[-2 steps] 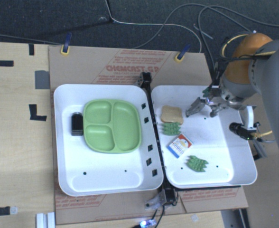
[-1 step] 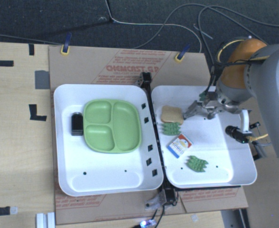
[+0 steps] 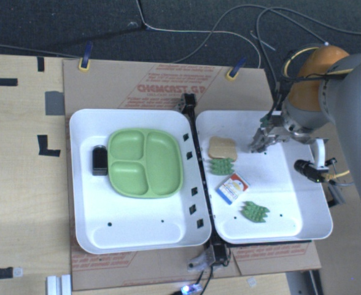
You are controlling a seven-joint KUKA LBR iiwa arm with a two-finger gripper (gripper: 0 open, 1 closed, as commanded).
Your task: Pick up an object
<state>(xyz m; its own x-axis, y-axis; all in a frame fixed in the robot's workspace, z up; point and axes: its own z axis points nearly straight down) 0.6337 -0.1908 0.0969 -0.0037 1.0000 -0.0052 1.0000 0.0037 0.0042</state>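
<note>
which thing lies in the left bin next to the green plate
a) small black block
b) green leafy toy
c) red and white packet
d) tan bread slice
a: the small black block sits against the left edge of the green plate in the left bin.

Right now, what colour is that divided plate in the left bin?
Light green, seen plainly in the camera view: the divided plate.
</note>
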